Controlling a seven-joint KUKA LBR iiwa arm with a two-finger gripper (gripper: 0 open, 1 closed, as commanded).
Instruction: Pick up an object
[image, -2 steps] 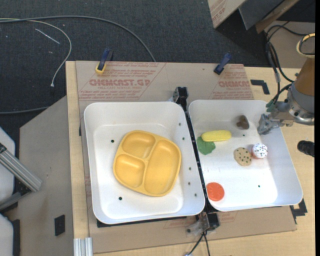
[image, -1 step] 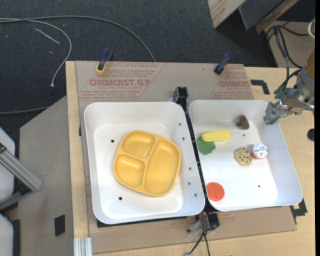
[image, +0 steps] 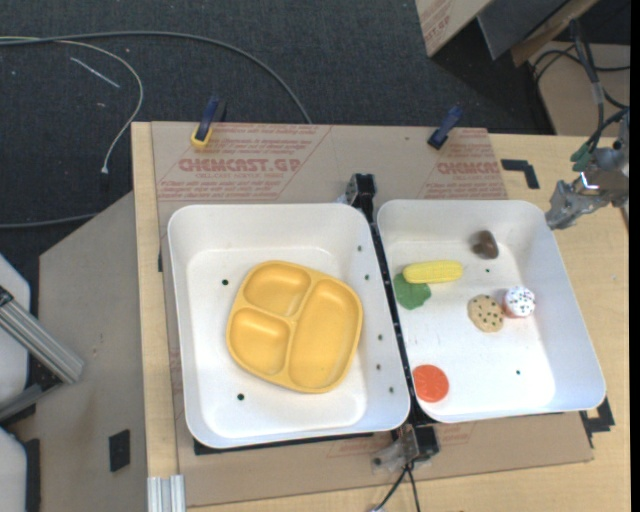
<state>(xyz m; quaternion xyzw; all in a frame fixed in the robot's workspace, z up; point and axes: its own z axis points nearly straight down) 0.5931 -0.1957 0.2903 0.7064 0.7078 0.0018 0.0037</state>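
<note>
We are looking for something to pick, and the yellow corn cob (image: 432, 271) seems the best candidate: it is lying on its side in the right bin (image: 570, 330), toward that bin's left wall. We judge it to be a light, stiff plastic toy with a smooth, rounded skin that could roll or slip, so we would be closing across its short width near the middle rather than along its length. Touching the corn's lower left end, a green leafy piece (image: 410, 292) is crowding that side and could get caught in the same pinch. Right of and below the corn, a chocolate-chip cookie (image: 486, 313) is lying flat, with a small white dotted ball (image: 519, 301) just beside it; both look light, the cookie thin and hard to get under. Above and right of the corn, a small dark brown lump (image: 485, 243) is sitting apart. Well below the corn, an orange disc (image: 430, 382) is resting near the bin's front corner. Left of the corn, across the bins' shared rims, the left bin (image: 190, 300) is holding a yellow divided plate (image: 295, 325). The gripper (image: 572, 203) is hanging outside the right bin's far right corner, well apart from the corn; we cannot tell whether its fingers are open or closed, and nothing is showing between them.
</note>
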